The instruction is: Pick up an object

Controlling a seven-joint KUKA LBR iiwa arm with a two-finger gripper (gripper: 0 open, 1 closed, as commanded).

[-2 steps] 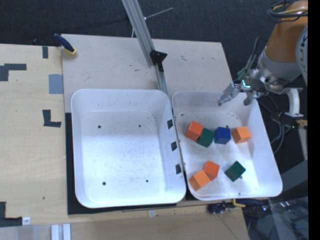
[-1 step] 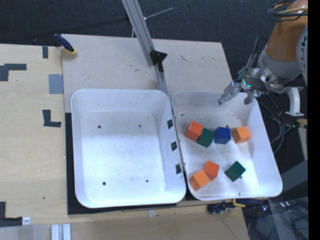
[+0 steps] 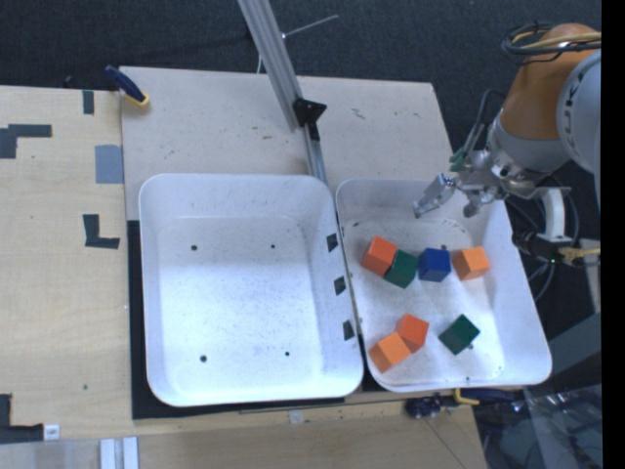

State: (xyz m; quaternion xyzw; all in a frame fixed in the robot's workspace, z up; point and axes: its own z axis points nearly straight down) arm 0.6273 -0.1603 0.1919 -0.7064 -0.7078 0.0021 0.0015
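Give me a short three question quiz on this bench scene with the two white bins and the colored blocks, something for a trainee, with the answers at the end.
1. True or false: every block lies in the right bin.
2. How many orange blocks are there?
3. Multiple choice: the blue block sits between A) two green blocks, B) a green block and an orange block, C) two orange blocks.

Key: 1 true. 2 four: at and. 3 B. The gripper is above the bin's far end, with no block between its fingers.

One fixed camera looks down at a slant on the bench, both white bins filling mid-frame, arm entering from 3 o'clock.
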